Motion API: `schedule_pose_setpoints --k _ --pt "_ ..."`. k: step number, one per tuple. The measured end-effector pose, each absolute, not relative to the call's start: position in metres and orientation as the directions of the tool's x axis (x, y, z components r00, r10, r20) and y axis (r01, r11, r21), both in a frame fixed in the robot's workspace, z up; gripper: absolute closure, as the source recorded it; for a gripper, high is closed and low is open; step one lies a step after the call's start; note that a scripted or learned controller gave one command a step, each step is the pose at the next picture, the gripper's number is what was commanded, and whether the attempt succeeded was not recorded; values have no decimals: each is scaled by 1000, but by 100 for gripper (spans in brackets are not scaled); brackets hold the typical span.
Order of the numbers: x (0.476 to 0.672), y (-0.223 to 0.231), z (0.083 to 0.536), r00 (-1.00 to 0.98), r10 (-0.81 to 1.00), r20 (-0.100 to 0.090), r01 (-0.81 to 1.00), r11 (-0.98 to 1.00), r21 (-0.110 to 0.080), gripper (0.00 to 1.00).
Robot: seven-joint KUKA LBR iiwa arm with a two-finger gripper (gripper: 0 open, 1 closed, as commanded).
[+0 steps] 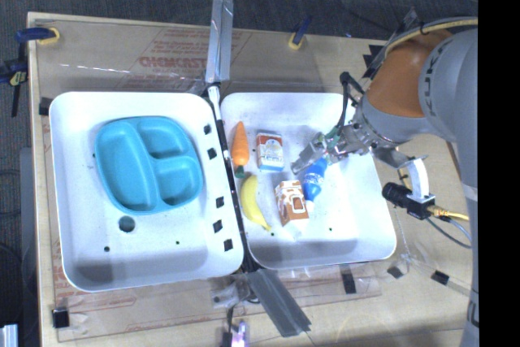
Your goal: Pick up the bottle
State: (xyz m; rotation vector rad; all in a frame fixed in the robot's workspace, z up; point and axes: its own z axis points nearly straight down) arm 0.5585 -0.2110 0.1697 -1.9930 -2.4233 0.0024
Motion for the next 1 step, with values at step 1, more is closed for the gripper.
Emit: schedule_pose_setpoints --k 1 --pt "531 -194 189 -440 898 3 898 440 -4 0"
